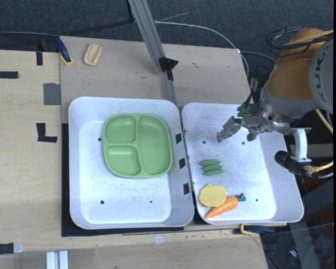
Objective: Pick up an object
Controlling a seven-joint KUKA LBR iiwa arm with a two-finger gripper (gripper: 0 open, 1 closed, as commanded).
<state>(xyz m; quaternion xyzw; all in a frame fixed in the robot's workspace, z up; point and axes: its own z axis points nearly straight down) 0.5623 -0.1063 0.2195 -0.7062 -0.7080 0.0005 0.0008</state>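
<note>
The right bin (269, 175) holds three toy foods near its front left: a green pea pod (211, 166), a round yellow slice (212, 195) and an orange carrot (223, 205) lying against the slice. My gripper (238, 131) hovers over the back of this bin, up and to the right of the pea pod. Its fingers are spread open with nothing between them. The grey and orange arm (294, 77) comes in from the right.
A green divided plate (138, 144) lies in the left bin (81, 167). A grey metal pole (148, 32) slants down to the bins' back edge. A tan block (92, 54) and a small clamp (64, 51) lie on the bench behind.
</note>
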